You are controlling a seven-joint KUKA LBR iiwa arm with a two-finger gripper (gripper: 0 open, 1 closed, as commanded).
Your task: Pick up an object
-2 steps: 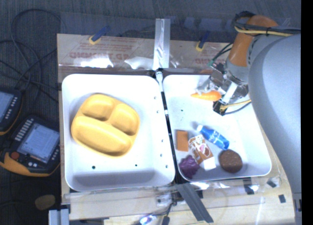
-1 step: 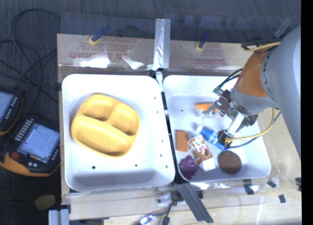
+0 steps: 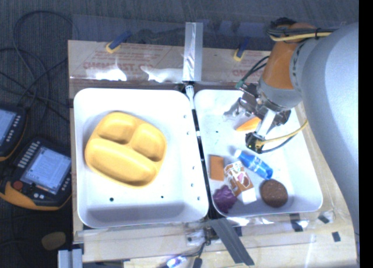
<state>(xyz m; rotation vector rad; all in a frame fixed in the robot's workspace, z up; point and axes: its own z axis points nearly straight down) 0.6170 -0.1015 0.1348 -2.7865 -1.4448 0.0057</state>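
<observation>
My gripper hangs low over the upper part of the right bin, coming in from the right. An orange wedge-shaped piece lies just below and beside it, partly covered by the wrist; I cannot tell whether they touch. Further toward the front of that bin lie a blue bottle, a small brown-orange block, a printed snack packet, a purple lump and a round brown disc.
A large yellow bread-shaped object takes up most of the left bin. A raised divider separates the two bins. Cables and handheld devices lie on the floor to the left.
</observation>
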